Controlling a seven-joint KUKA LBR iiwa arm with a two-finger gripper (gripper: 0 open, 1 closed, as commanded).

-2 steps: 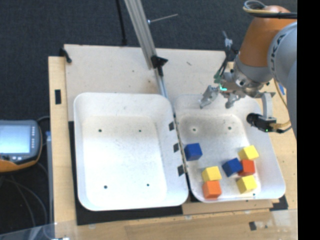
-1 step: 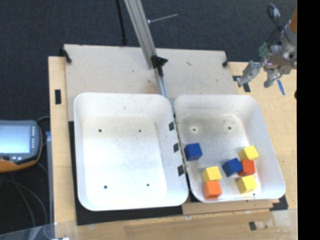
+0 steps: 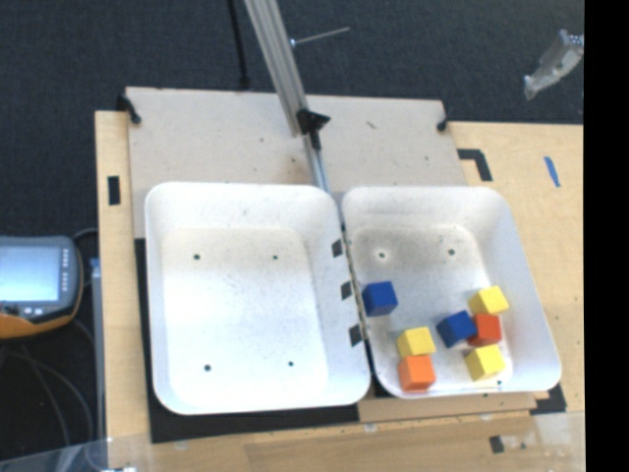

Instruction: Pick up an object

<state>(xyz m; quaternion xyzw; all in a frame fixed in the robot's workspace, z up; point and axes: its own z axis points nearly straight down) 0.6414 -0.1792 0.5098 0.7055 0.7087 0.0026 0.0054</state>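
A: How far along does the pick look?

B: By the look of things it has not begun; every cube lies loose in the right bin, none lifted, and the left bin holds nothing to take.

A: Which cubes are there?

B: Seven small ones, all in the near half of the right bin; a blue cube sits alone by the bin's left wall, clear of the rest; a yellow cube touches an orange cube just below it; further right a second blue cube presses against a red cube, with one yellow cube above them and another yellow cube below.

A: And the end effector?

B: A pale, blurred shape at the upper right, well away from the desk, may be it; whether its fingers stand apart or together cannot be told.

A: So what remains?

B: Seemingly the whole job: the reach into the right bin, the grasp and the lift; the lone blue cube looks the easiest candidate, since nothing crowds it.

A: Any writing or brand to read?

B: None legible; a small device with a screen sits at the left edge, but its display is too small to read; the blue mark on the desk is only a strip.
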